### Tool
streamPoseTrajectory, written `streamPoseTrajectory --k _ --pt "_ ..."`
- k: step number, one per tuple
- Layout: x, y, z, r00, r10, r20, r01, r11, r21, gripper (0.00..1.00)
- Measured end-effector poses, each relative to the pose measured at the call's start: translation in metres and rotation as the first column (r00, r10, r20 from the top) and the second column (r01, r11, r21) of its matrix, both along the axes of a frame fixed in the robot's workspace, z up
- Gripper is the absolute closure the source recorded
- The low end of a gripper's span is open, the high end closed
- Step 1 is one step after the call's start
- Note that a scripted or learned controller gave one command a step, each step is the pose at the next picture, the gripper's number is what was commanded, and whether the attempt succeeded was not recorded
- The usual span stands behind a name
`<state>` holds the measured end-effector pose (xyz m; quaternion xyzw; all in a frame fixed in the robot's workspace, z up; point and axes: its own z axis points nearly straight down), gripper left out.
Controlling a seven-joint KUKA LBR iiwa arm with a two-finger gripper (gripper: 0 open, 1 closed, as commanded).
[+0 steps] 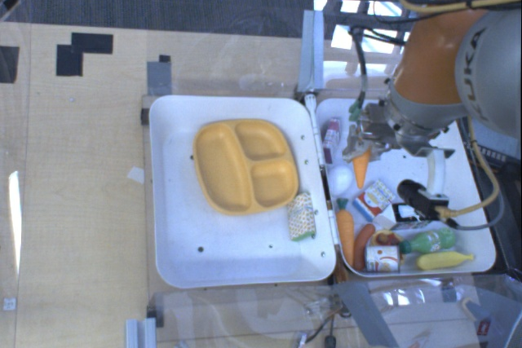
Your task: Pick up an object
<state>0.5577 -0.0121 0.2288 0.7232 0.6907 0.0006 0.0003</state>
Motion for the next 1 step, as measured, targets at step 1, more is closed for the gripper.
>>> streamPoseTrajectory --k 1 --pt "0.0105 0.0344 -0.0444 1.0 0.019 0.0 -0.019 1.0 0.0 1.0"
